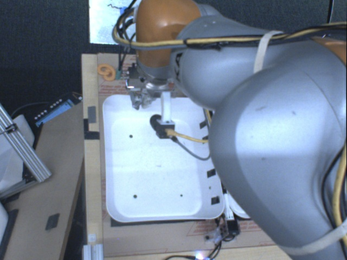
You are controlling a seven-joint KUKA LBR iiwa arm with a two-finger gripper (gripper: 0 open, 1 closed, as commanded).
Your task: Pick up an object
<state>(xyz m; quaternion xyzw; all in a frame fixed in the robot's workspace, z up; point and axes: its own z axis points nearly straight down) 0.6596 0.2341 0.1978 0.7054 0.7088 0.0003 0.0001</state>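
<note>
My gripper (146, 98) hangs below the orange band (162, 20) of the arm, over the far edge of the left white bin (115, 161). A white bar with a black end piece (160, 128) and a yellow cable (187, 138) reaches down from it toward the bin floor. An orange ring-shaped object (107, 72) lies outside the bin, on the bench's far left corner, left of the gripper. Whatever is directly under the gripper is hidden by the wrist.
The bulky grey arm (271, 123) covers the right half of the view and nearly all of the right bin (238, 210). A wooden rim (91, 145) frames the left bin. Metal rails (21, 150) and a blue device (54, 110) sit on the left.
</note>
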